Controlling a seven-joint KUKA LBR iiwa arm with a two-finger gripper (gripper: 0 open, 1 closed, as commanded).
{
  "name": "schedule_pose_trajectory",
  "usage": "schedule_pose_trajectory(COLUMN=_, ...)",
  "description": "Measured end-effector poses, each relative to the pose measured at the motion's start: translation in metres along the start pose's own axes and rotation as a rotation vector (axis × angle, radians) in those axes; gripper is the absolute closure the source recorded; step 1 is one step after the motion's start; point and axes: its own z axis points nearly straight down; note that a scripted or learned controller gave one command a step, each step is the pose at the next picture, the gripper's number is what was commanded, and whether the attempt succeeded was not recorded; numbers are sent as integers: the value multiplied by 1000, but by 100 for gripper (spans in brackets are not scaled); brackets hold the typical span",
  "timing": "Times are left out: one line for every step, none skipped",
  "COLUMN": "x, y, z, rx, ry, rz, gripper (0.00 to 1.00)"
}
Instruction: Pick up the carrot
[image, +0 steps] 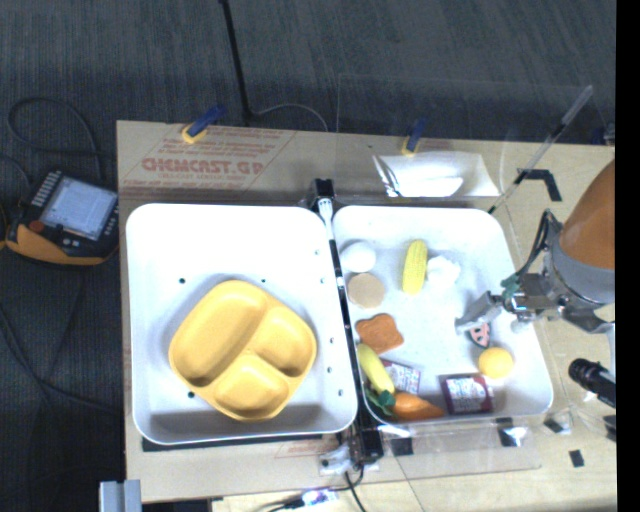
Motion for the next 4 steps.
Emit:
schedule_pose_trajectory(x=-38, y=5, z=101, rx=-2, ry=5, rz=-205, gripper=0)
schedule_pose_trajectory(x=-45, y=-5, z=78, rx=-2, ry=-1, rz=-325, gripper=0)
schedule_pose_trajectory(x=-31, y=54, z=115, rx=-8, ry=4, rz=-333, gripper=0)
schedule_pose_trajectory(x=-45, y=-3, z=98, rx=-8, ry=-4, rz=-567, gripper=0)
